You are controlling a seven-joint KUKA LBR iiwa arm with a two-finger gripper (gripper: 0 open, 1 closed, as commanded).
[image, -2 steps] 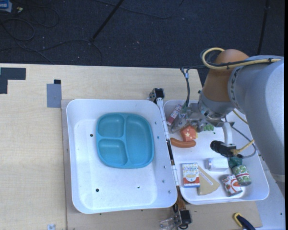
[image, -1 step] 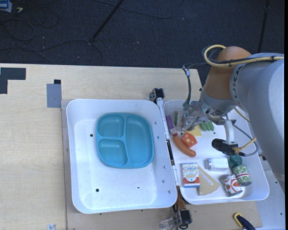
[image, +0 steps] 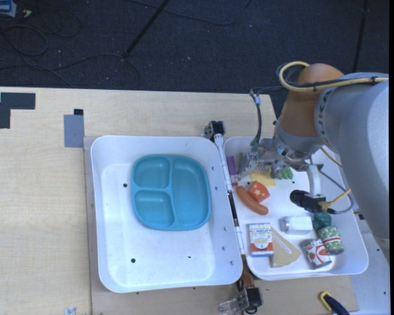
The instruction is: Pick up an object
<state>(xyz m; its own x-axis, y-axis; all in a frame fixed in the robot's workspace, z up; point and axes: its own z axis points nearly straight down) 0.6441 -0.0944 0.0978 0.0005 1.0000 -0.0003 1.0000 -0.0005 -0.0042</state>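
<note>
From the overhead camera view we see the gripper (image: pixel 268 157) lowered over the far end of the right bin (image: pixel 354 262), just above the jumbled toy food (image: pixel 257 192) it could pick from, though we cannot tell its grasp state, while the blue plate (image: pixel 171 192) sits apart in the left bin (image: pixel 111 254).

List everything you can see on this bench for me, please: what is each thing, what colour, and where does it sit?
Bins: two, white, side by side on the bench.
Divided plate: one, turquoise, in the left bin.
Sausage: one, orange-red, right bin, near its left wall.
Small carton: one, white and orange, right bin, front.
Wedge: one, tan, beside the carton.
Can: one, green, right bin, front right.
Arm: one, grey with orange band, over the right bin.
Gripper: one, low at the bin's back.
</note>
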